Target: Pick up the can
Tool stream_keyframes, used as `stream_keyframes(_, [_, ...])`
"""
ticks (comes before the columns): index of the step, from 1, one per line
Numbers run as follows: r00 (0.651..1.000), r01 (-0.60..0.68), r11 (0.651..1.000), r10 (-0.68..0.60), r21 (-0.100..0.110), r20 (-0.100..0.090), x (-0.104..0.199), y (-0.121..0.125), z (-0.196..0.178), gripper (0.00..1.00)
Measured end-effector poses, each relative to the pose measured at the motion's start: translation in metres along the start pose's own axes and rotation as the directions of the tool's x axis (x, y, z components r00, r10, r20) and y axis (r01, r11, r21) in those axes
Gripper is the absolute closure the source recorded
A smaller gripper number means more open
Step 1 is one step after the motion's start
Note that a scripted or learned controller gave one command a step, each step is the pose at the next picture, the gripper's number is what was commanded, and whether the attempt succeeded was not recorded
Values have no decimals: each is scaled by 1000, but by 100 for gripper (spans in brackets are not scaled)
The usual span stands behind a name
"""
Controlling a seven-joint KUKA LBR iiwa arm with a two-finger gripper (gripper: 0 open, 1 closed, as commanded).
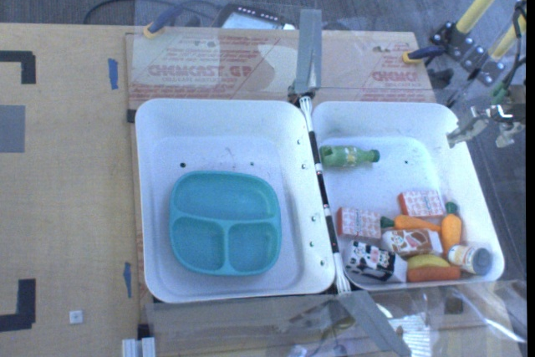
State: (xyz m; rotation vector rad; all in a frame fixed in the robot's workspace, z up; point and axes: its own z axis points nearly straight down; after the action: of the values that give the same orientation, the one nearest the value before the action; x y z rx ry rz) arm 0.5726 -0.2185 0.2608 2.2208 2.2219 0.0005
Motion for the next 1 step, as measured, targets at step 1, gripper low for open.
stream_keyframes(1, [994, -112, 994, 112, -5, 0, 1, -29, 113, 0])
